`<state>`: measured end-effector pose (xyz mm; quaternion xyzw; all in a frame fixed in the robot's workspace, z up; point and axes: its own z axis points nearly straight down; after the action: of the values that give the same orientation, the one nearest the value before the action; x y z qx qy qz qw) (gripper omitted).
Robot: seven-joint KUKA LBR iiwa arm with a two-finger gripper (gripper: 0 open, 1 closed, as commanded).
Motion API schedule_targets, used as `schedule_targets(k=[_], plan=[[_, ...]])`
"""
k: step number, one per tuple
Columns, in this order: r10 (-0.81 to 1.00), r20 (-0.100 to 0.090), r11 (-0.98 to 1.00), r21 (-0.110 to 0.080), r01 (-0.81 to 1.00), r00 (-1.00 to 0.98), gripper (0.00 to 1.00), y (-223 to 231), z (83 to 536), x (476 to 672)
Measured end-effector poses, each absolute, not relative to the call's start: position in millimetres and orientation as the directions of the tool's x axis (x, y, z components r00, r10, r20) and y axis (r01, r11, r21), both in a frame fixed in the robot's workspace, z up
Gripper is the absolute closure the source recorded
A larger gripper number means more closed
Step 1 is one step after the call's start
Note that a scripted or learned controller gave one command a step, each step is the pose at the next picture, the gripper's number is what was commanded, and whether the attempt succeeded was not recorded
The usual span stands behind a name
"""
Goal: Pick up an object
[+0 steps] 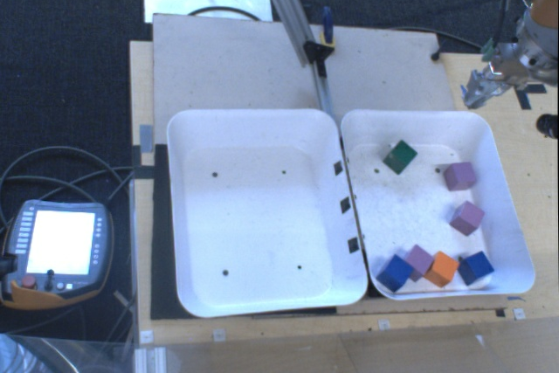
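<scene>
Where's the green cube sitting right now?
The small green cube lies in the right-hand shallow white bin, near its far left corner, apart from the other blocks; the closest is a purple cube.

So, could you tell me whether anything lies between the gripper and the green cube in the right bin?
Nothing visible does. The gripper sits above the bench just beyond the right bin's far corner, and the green cube lies alone near the far wall, apart from the purple cubes. Bare bin floor lies between them.

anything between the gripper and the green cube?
Camera view: between the gripper and the green cube lie bare bench and the right white bin's rim; no other block.
</scene>
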<state>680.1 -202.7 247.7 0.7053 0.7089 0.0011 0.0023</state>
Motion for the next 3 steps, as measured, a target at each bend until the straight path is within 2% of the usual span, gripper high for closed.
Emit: schedule_targets(k=[1, 3], plan=[[1.0, 0.001, 0.008, 0.0, 1.0, -0.008, 1.0, -155, 236, 658.7], [1.0, 0.003, 0.01, 0.0, 1.0, -0.01, 1.0, -48, 253, 622.0]])
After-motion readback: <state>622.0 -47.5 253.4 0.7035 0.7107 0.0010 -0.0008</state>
